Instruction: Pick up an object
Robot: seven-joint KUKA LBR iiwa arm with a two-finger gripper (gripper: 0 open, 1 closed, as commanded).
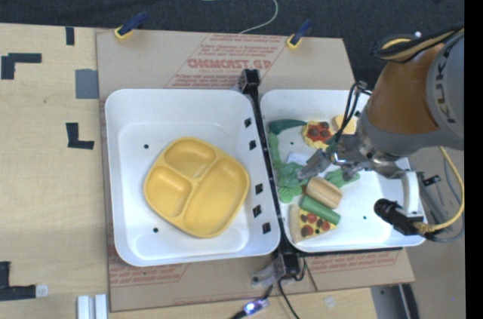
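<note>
Right of centre, the gripper [326,165] hangs over the toy food [313,200] in the right bin [355,231]; whether its jaws are spread, I cannot tell; 1 yellow plate [196,186] fills the left bin [124,159]

Grey arm [445,84] with orange band, yellow cable, seemingly black lettering.
</note>
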